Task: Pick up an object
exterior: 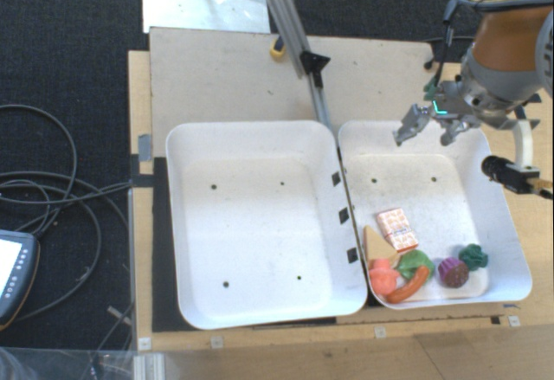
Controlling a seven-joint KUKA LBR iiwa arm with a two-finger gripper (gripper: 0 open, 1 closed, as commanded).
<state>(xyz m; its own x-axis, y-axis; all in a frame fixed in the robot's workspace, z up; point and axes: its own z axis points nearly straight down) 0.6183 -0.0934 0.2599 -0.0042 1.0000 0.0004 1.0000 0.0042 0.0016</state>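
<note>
No lettering can be read anywhere on the bench. The small red-and-white box (397, 228) in the right bin (506, 231) carries a printed pattern, but it is too blurred to make out.

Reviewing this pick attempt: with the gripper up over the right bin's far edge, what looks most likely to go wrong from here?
1. The toys are crowded in the right bin's near corner; closing on the orange carrot may also snag the green piece touching it.
2. The purple item and dark green item lie close to the bin wall, leaving little finger room.
3. The gripper, fingers spread, hangs far from every toy, so a straight descent would probably close on nothing.
</note>
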